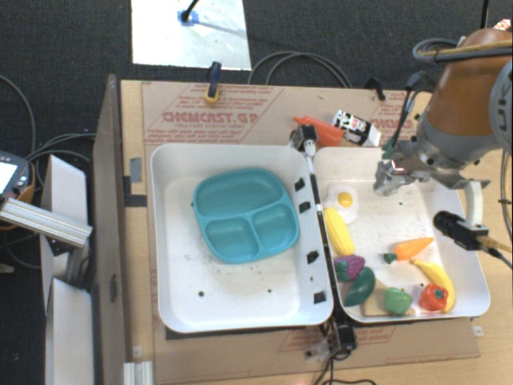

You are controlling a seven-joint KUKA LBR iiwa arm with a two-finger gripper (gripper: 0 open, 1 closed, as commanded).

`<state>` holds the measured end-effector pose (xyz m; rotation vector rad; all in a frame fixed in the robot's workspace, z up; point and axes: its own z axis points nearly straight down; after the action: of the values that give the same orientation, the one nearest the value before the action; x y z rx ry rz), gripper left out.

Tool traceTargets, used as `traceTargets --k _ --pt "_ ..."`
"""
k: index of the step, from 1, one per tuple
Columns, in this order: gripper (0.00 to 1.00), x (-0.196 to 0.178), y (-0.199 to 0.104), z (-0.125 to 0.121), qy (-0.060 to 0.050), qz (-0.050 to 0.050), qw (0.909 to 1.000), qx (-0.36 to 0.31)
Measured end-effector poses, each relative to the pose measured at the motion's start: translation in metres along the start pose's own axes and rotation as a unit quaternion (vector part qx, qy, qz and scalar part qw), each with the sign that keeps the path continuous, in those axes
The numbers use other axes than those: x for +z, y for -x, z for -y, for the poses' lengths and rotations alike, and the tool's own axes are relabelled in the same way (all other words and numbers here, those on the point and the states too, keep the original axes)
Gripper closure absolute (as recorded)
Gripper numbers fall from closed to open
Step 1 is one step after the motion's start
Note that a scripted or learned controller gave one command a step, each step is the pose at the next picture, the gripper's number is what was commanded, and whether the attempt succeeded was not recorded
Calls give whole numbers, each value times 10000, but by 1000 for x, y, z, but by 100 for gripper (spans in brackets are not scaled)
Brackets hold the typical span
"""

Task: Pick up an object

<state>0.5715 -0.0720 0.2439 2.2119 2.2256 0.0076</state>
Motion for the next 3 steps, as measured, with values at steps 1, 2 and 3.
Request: traceTargets --k 1,2,3 --pt "0 3 2 -1 -18 3 10000 15" --pt "0 63 -13 -9 -49 -1 10000 8" --pt "0 60 -21 3 -30 3 10000 12"
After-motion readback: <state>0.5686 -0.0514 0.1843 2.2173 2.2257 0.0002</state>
